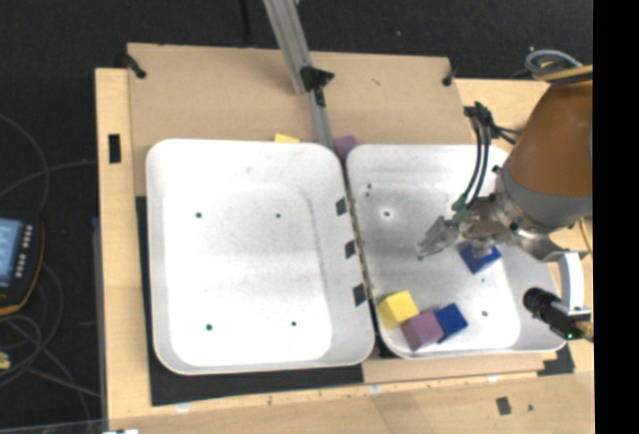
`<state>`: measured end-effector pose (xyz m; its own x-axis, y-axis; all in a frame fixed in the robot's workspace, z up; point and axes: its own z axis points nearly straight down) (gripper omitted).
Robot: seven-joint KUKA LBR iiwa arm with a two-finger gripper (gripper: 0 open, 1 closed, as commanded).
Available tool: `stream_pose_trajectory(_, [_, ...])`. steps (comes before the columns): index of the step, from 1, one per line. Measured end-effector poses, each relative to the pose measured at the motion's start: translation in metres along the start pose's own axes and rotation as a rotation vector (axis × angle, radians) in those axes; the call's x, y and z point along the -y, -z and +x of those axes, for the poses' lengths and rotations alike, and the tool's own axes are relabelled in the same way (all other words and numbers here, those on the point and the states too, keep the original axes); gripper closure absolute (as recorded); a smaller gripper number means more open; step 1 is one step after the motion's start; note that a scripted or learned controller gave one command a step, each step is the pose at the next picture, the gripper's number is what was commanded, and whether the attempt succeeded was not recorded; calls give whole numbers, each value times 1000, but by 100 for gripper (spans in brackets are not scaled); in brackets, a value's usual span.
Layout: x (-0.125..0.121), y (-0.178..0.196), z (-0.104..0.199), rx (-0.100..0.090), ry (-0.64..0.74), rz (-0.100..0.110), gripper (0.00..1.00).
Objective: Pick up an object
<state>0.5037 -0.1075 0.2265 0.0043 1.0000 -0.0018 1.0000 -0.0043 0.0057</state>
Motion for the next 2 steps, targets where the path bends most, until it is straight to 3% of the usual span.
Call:
stream_pose_trajectory(1, [18,-128,18,1,2,-3,0])
stream_pose_trajectory(2, [13,-128,20,1,5,4,0])
